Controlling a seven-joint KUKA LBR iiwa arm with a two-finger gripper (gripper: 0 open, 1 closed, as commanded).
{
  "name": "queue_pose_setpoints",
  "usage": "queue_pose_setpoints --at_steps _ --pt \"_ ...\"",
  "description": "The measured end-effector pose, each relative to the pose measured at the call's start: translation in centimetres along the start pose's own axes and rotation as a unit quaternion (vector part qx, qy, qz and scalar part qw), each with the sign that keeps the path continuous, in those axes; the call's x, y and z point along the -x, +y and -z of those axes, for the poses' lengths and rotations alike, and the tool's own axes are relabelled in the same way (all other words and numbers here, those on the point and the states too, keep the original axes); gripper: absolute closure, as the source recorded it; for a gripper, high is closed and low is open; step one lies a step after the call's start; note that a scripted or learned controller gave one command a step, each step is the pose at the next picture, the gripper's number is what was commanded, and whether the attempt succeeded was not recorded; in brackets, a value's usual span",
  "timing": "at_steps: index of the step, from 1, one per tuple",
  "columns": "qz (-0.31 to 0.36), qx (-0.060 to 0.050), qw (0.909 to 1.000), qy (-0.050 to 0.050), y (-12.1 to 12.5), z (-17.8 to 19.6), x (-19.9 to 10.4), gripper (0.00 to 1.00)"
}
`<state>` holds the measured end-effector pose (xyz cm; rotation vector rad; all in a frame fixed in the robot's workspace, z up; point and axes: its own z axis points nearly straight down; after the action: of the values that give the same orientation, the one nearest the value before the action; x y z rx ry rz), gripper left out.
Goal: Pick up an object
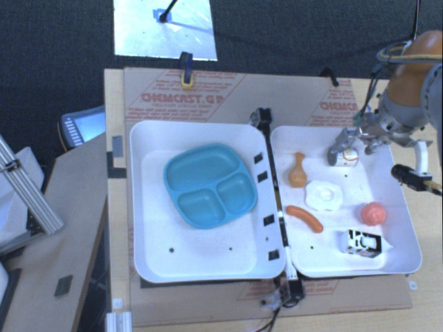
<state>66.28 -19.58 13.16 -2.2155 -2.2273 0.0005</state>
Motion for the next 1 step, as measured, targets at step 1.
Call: queue_pose_setpoints --at_steps 1 --pt "0.001 0.002 1.0 -0.001 0.13 -4.74 -0.05 0.0"
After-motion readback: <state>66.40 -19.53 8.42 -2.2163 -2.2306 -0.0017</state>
